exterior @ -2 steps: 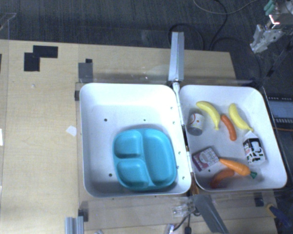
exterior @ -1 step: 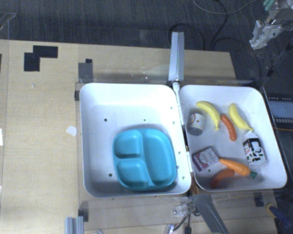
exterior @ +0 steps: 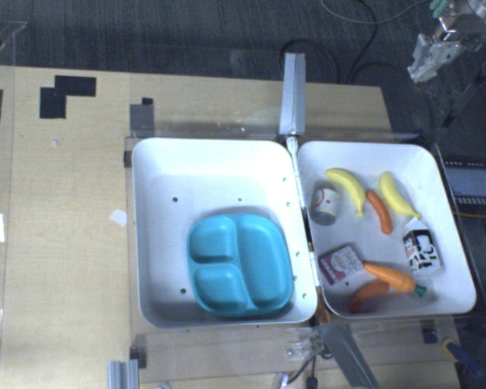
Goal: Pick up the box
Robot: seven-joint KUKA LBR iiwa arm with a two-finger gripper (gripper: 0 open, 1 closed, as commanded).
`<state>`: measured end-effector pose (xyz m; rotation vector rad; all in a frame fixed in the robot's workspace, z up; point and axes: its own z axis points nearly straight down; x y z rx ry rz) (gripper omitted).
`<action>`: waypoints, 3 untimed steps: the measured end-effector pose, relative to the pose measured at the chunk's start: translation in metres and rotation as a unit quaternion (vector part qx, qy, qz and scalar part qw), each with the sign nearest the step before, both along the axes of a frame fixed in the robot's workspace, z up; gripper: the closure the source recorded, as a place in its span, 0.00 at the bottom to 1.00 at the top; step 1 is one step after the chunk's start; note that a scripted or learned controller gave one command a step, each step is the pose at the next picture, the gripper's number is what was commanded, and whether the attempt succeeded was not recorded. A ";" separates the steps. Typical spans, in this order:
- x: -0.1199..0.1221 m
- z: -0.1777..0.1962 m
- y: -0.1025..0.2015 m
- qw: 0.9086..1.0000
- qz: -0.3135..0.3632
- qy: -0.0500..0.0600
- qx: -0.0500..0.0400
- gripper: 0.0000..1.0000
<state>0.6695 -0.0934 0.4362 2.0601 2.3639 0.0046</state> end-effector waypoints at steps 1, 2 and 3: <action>0.000 0.000 0.010 1.000 -0.007 0.000 0.000 1.00; -0.001 0.000 0.016 1.000 -0.007 0.000 0.000 1.00; -0.009 0.000 0.036 1.000 -0.005 0.000 0.000 1.00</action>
